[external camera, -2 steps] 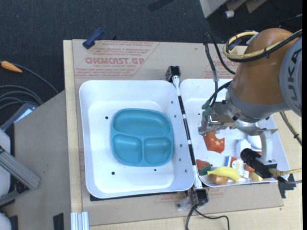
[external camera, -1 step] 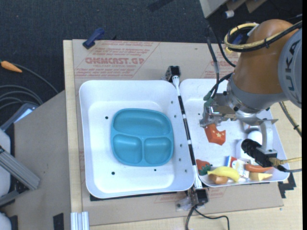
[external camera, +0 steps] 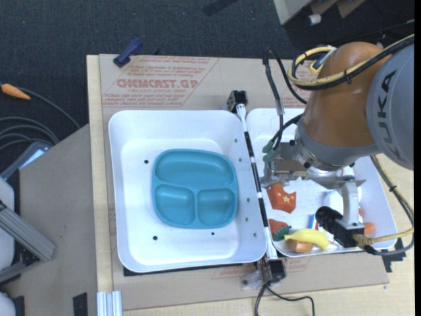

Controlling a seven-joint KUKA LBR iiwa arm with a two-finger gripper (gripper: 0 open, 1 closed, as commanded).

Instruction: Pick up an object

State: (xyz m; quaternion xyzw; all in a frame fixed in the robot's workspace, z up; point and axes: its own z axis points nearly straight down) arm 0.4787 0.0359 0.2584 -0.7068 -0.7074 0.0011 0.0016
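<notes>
Several toy foods sit in the right bin (external camera: 262, 122), and the end effector (external camera: 279, 170) hangs just 12 o'clock of a red piece (external camera: 284, 199), can't tell how open, so I'd guess approach stage, next a drop onto it.

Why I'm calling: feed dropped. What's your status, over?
Claw over right bin's left side. Red piece lying beside it. Banana, small bits close by.

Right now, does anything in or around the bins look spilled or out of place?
Nothing spilled or tipped. The blue plate lies flat in the left bin; the banana and red piece sit inside the right bin. Only a small blue thing lies outside the bins, at the far corner of the bench.
</notes>
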